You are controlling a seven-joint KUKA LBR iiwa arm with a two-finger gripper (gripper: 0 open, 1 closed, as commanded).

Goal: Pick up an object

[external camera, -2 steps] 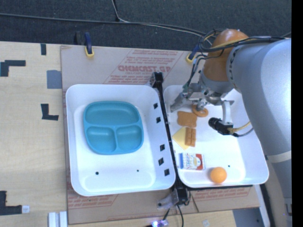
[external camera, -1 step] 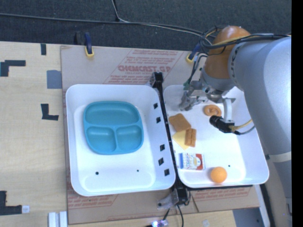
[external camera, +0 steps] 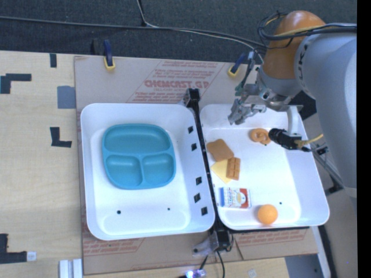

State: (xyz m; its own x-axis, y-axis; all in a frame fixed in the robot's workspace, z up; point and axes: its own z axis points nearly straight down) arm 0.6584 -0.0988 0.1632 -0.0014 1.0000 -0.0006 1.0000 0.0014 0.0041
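Two shallow white bins sit side by side on the pale wooden worktop (external camera: 35, 114), over a cardboard sheet (external camera: 174, 80) held by two clamps. One teal divided plate (external camera: 139, 156) lies alone in the left bin (external camera: 93, 213). In the right bin (external camera: 301, 201) lie one brown toast slice (external camera: 220, 149), one yellow cheese wedge with a cracker (external camera: 227, 169), one small carton (external camera: 233, 198), one orange ball (external camera: 267, 214) and one pretzel-like piece (external camera: 260, 135). Above that bin's far corner hangs the tool (external camera: 239, 116), nothing visible between its fingers; how far they are parted I cannot tell.
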